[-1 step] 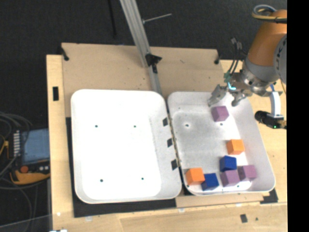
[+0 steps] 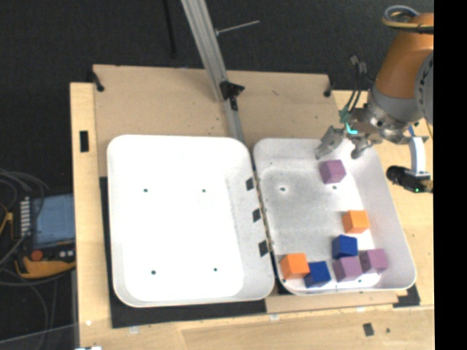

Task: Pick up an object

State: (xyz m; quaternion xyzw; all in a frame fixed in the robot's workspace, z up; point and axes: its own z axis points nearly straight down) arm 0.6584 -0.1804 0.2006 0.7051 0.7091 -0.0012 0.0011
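Item: my gripper (image 2: 343,146), fingers spread and holding nothing, hovering at the far end of the right bin (image 2: 292,217); nearest candidate, a purple cube (image 2: 333,170), lies apart from the other blocks, just below my fingertips and toward the camera.

The arm (image 2: 403,64) is cut off by the right edge of the picture. At the front edge of the right bin (image 2: 379,286), one purple cube (image 2: 377,259) is partly hidden behind another purple cube (image 2: 348,268) — their contact is unclear.
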